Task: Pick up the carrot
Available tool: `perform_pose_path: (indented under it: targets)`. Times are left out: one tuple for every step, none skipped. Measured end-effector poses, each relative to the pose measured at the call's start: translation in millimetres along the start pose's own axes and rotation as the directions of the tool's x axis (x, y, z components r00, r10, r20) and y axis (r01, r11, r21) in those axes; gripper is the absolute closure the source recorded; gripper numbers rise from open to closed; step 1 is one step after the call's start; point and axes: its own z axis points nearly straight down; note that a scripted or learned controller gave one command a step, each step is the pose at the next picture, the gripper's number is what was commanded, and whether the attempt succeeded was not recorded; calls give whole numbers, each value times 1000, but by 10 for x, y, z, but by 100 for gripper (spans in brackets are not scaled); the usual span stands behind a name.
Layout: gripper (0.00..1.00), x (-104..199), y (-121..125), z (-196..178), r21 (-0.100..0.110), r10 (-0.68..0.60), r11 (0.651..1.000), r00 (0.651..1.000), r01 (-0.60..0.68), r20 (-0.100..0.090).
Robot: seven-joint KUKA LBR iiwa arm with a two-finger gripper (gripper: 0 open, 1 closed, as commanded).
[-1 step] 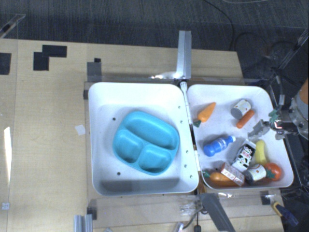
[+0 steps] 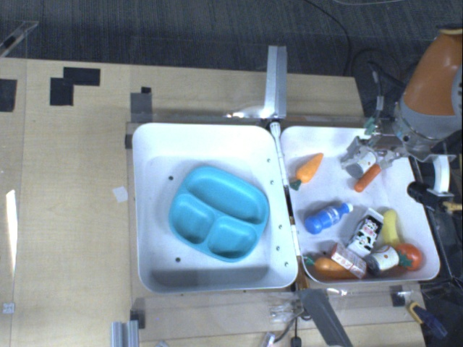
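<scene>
The carrot (image 2: 309, 167) is orange with a green stem end and lies tilted in the upper left part of the right bin (image 2: 329, 137). My gripper (image 2: 364, 157) hangs over the upper right part of that bin, to the right of the carrot and apart from it. A second slim orange-red piece (image 2: 367, 178) pokes out just below the gripper, touching or very close to it. The gripper's grey body hides whether that piece is gripped.
A blue bottle (image 2: 327, 217) lies mid-bin. A pile at the bin's front holds a black-and-white carton (image 2: 367, 232), a yellow banana (image 2: 391, 228), a red tomato (image 2: 410, 255) and an orange item (image 2: 329, 267). A blue divided plate (image 2: 217, 212) sits in the left bin (image 2: 155, 157).
</scene>
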Motion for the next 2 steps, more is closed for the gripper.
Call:
perform_pose_path:
  targets:
    - [0, 564, 360, 917, 0, -28, 1000, 1000, 28, -1]
    - [0, 452, 185, 1096, -8, -241, 971, 971, 241, 1]
